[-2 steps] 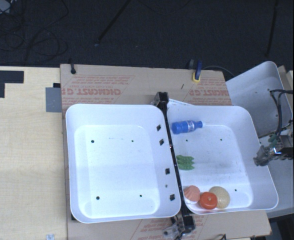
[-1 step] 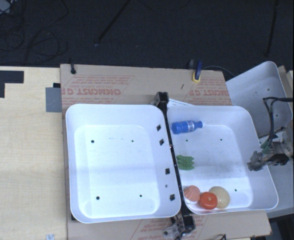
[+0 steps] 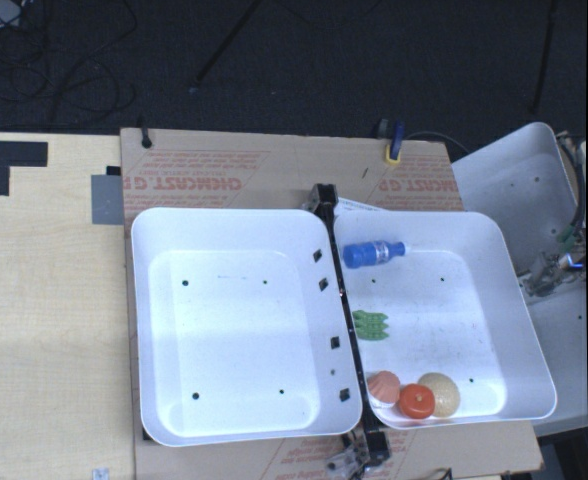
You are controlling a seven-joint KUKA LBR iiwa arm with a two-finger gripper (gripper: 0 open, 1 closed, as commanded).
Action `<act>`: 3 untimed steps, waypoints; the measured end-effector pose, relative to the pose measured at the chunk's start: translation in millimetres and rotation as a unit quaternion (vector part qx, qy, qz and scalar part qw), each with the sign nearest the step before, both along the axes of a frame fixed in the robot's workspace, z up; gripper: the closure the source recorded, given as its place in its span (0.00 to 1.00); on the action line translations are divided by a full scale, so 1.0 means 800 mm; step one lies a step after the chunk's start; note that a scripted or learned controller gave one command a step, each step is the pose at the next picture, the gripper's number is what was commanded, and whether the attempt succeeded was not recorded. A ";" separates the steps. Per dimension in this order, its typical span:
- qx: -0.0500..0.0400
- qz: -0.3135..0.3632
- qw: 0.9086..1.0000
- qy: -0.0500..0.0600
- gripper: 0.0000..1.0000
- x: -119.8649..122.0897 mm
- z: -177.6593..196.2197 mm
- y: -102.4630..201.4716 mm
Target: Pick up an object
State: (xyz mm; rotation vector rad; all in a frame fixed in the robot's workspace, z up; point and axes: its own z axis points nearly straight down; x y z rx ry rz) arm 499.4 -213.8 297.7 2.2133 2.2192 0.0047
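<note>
The right bin (image 3: 494,298) holds several small objects. A blue bottle (image 3: 374,254) lies on its side near the bin's far left corner, cap pointing right. A small green piece (image 3: 370,325) rests against the left wall, midway along it. In the near left corner three round items sit bunched and touching: a pink one (image 3: 382,385), a red one (image 3: 416,401) and a pale yellow one (image 3: 442,392).
The left bin (image 3: 174,268) stands beside the right one, with black clips (image 3: 336,308) along the shared wall. Both rest on brown cardboard (image 3: 224,173) on a light wooden bench (image 3: 44,308). A grey metal plate (image 3: 519,173) with cables (image 3: 559,258) rises at the right.
</note>
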 end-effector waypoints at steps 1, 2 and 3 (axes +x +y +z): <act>0.003 -0.001 1.000 0.008 1.00 -0.032 -0.104 0.024; 0.000 -0.001 1.000 0.002 1.00 -0.002 -0.032 -0.002; 0.002 0.001 1.000 0.006 1.00 0.050 -0.117 0.002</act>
